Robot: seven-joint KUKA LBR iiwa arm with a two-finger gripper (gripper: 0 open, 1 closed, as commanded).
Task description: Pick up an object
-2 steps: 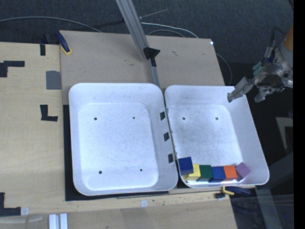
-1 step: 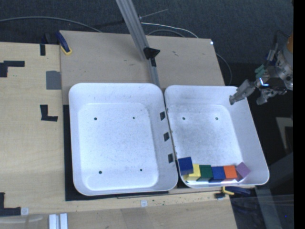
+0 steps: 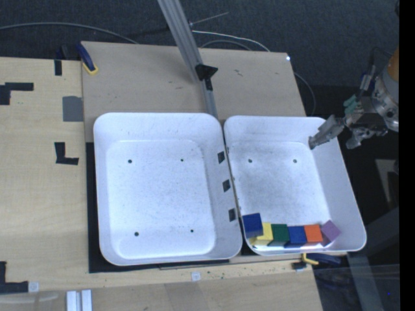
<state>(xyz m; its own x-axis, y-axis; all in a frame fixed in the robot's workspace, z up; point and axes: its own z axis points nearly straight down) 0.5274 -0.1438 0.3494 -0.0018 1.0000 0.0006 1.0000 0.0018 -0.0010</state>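
A light wooden desk point(image 3: 39, 173) stands on dark carpet and bears two shallow white bins side by side. The left bin point(image 3: 107, 193) shows a speckled bare floor. The right bin point(image 3: 343, 193) holds a row of small blocks along its near edge: a blue block point(image 3: 251, 223) at the near left corner, resting partly on a yellow block point(image 3: 263, 234), then a green block point(image 3: 279, 232), a second blue block point(image 3: 297, 235), an orange block point(image 3: 312, 233) and a purple block point(image 3: 330, 230) toward the near right corner. The blocks sit touching or just beside one another.

The gripper point(image 3: 337, 131) hangs over the far right corner of the right bin, well apart from the blocks. One finger point(image 3: 322, 135) points toward the bin interior; the other finger point(image 3: 354, 140) is spread away from it, so the gripper is released and grasps nothing. A metal pole point(image 3: 181, 28) rises from the desk's far side.
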